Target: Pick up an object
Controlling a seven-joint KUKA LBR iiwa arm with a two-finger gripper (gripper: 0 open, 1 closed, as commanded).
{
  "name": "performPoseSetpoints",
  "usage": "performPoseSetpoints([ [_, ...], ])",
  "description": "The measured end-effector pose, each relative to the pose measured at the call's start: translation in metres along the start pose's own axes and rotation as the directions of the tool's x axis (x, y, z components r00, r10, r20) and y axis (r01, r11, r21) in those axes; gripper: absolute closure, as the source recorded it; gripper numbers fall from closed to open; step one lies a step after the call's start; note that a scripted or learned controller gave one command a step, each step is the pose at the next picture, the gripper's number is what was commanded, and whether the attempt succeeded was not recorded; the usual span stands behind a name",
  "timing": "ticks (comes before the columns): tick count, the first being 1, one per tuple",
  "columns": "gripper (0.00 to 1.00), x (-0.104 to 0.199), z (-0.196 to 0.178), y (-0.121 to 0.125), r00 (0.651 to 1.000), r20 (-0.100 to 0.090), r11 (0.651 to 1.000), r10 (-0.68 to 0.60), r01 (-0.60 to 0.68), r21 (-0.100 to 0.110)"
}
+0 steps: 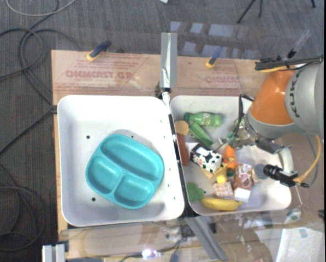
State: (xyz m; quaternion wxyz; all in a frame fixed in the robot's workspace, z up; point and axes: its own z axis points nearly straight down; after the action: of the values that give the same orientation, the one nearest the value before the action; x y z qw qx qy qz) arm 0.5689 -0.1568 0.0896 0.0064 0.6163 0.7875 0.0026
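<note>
Banana [221, 203]: you have one, yellow, lying along the near wall of the right bin [277, 201].
Right bin contents: one green bottle [202, 118], one black-and-white cow-patterned block [206, 158], one orange carrot-like piece [230, 156], plus several small packets crowded in the left half.
Left bin [75, 119]: one teal three-compartment tray [125, 170], nothing in its compartments.
Open room: you see bare floor around the tray and at the right bin's far right corner.
Gripper [233, 141]: low over the right bin beside the orange piece; cannot tell its state.
Desk [119, 75]: two clamps at the far edge.
</note>
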Motion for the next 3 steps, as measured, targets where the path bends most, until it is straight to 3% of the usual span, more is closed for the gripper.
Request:
performPoseSetpoints([
  [1,1.00,0.000,-0.010,0.002,1.000,-0.001,1.000,-0.001,0.001,-0.002],
  [2,1.00,0.046,-0.123,0.040,0.973,-0.002,0.973,0.230,-0.230,0.016],
  [3,0.00,0.046,-0.123,0.040,0.973,-0.001,0.973,0.230,-0.230,0.016],
])
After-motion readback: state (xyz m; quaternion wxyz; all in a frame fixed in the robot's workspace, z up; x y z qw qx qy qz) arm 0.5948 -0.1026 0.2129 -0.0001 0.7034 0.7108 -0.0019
